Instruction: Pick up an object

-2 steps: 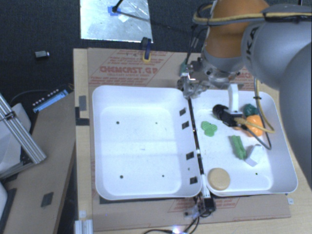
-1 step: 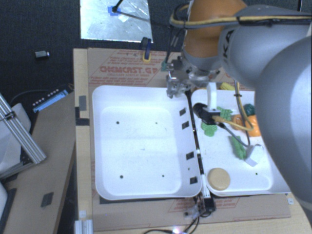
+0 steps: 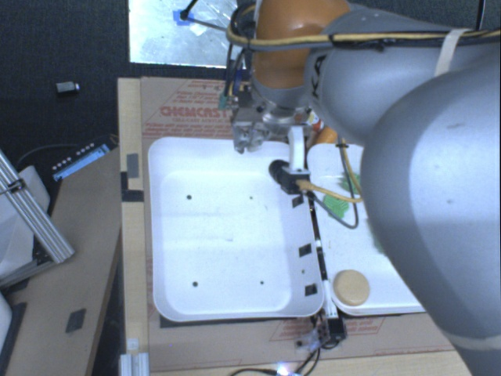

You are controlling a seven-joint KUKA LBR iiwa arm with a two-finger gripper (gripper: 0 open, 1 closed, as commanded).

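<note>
Camera view is showing the grey arm reaching in from the right with its hand [image 3: 249, 138] hanging over the far rim of the left bin [image 3: 227, 237], its grip impossible to judge, while a round tan object [image 3: 351, 287] is lying in the right bin [image 3: 376, 300], near corner.

Round object [image 3: 351, 287] in right bin [image 3: 391, 304]; left bin [image 3: 227, 233] beside it.

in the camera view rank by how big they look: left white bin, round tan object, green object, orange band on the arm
1. left white bin
2. orange band, though it sits nearer the camera, which inflates it
3. round tan object and green object: unsure, since the arm hides part of the green one
</note>
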